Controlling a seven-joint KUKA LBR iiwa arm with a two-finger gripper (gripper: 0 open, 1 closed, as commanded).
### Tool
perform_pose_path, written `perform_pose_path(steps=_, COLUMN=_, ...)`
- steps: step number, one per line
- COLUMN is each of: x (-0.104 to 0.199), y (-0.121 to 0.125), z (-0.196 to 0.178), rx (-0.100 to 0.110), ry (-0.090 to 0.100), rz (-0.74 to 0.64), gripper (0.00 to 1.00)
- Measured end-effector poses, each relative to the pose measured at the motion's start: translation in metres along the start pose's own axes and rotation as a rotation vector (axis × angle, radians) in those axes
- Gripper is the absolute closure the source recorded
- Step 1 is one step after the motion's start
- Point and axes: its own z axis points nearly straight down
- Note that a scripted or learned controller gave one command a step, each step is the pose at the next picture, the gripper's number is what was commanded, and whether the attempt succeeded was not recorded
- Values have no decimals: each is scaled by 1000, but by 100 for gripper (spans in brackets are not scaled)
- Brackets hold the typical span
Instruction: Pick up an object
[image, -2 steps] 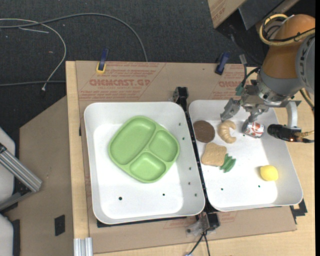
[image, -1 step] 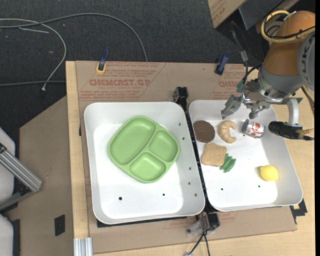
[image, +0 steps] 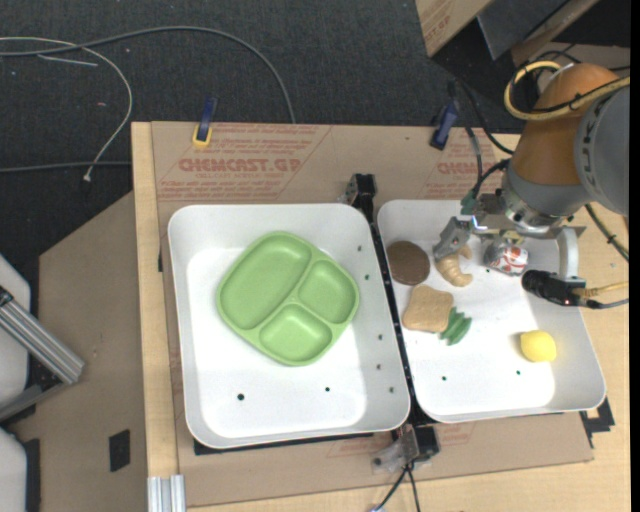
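- The counter (image: 150, 300) is a brown board that carries two shallow white bins side by side, with black clips between them at the far and near ends.
- The left bin (image: 200, 390) holds a green divided plate (image: 288, 297) with three compartments, lying flat and turned at an angle near the bin's middle.
- The right bin (image: 570, 385) holds the loose things, and the arm (image: 560, 130) reaches in over its far right corner.
- The jaws (image: 480, 240) hang low over the far part of the right bin; whether they are parted or closed cannot be told, since the wrist and its fittings cover the tips, and nothing can be seen held between them.
- A round brown disc (image: 408, 262) lies flat by the bin's left wall.
- A pale tan croissant-shaped piece (image: 455, 268) sits just right of the disc, directly under the nearest metal finger; contact cannot be told.
- A small red-and-white item (image: 509, 260) lies under the wrist, partly hidden.
- A tan slice of toast (image: 428, 309) lies nearer the camera, with a small green piece (image: 457, 327) touching its right edge.
- A yellow lemon-like piece (image: 538, 346) sits alone toward the right side, well apart from the rest.
- A black cable-end part (image: 552, 286) juts from the arm above it.
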Motion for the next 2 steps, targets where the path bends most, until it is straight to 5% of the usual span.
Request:
perform_pose_path(steps=1, x=-7, y=-3, z=58, rx=-5, ry=-1, rz=1, gripper=0)
perform_pose_path(steps=2, x=-7, y=-3, z=62, rx=-5, ry=0, rz=0, gripper=0)
